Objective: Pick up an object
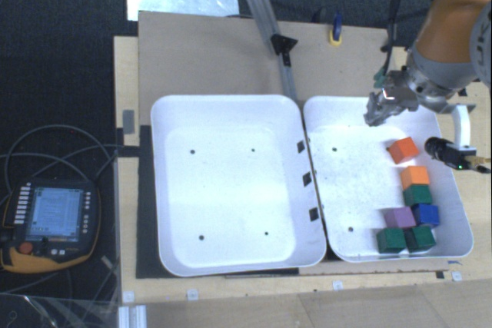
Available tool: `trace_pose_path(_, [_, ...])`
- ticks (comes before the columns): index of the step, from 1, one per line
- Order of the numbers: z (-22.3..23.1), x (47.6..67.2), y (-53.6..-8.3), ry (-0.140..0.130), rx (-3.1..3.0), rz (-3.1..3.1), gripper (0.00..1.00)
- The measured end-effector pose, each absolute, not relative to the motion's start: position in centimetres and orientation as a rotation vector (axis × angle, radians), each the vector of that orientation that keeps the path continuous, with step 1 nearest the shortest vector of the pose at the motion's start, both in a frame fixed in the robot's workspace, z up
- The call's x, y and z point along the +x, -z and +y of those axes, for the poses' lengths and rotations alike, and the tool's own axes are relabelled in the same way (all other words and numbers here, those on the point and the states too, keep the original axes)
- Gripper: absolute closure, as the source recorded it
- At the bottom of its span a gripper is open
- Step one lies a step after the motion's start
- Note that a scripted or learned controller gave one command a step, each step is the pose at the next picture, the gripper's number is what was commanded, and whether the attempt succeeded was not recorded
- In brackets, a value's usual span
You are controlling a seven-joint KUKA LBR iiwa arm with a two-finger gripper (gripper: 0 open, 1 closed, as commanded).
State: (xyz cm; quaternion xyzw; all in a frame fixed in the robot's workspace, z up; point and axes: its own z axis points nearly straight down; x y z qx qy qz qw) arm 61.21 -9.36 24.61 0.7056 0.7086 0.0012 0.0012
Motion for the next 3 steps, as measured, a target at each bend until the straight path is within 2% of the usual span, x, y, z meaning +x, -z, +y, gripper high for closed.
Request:
trace_pose_path(1, [-4.2,62.6,-23.5,-0.004,2.21,2.232,1.0])
trace_pose_path(2, [1.8,62.6,-23.2,-0.004,2.21,2.235,1.0])
trace_pose_path(3, [7.3,63.8,-24.3,-0.008,2.208,2.233,1.0])
